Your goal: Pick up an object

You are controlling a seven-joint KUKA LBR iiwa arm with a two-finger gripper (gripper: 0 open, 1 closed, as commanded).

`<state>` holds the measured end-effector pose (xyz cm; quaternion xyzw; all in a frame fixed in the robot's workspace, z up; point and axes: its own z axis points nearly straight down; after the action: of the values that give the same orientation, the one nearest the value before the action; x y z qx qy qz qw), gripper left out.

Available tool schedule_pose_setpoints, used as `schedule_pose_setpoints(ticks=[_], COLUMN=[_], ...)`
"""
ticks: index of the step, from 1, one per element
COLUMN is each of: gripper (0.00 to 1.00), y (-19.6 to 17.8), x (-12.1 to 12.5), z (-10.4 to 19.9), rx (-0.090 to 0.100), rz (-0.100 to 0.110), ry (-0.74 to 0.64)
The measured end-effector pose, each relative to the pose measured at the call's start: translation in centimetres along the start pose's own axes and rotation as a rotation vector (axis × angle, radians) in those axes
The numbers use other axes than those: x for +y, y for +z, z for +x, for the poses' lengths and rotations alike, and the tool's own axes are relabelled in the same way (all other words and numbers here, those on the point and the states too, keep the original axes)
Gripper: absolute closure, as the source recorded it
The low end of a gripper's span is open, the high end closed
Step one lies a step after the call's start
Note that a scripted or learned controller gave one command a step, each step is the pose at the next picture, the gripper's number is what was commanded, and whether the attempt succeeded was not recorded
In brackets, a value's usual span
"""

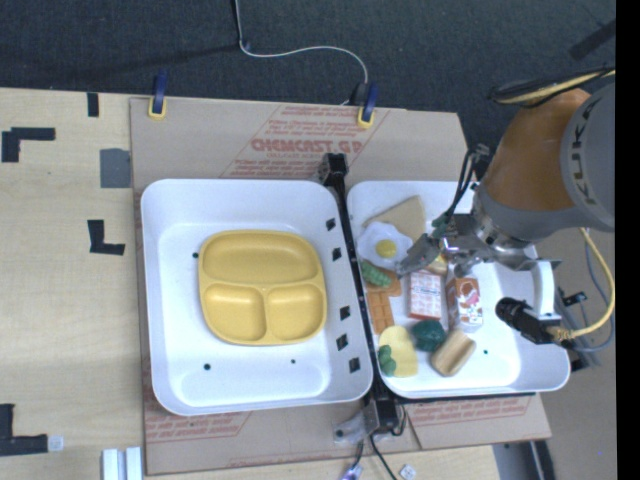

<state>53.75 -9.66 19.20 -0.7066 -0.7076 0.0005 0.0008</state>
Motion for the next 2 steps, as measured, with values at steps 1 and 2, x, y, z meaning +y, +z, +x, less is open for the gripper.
schedule_pose_setpoints(ticks=[1,2], gripper=[0.0,1.0], y=[9.3,8.0], x=[-3.5,-3.4], z=[-4.5,-4.2], rx=[0.001,0.002], rz=[0.005,0.003], ry=[0.004,0.001])
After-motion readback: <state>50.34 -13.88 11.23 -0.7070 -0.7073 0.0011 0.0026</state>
